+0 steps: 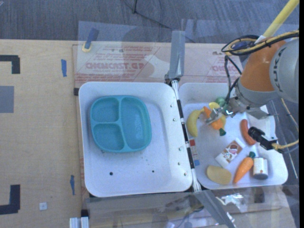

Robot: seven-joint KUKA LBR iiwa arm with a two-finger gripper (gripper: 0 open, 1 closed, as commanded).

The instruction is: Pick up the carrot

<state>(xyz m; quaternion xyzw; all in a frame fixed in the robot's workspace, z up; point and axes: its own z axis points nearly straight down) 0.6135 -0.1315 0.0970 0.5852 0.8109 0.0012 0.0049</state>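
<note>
Orange and tapered, the carrot (243, 169) lay near the front of the right bin (281, 175), between a small carton (230, 153) and a white cylinder (260, 167). The gripper (216, 118) hung well apart from it, over a small orange toy (218, 124) beside the banana (193, 122); its state could not be told. A descent there would likely catch the wrong piece (both are orange). 1 teal 3-compartment tray (120, 124), smooth plastic, sat in the left bin (95, 175).

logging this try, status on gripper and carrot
Gripper down in right bin, over small orange piece. Carrot untouched, near front edge. White can beside carrot.
</note>
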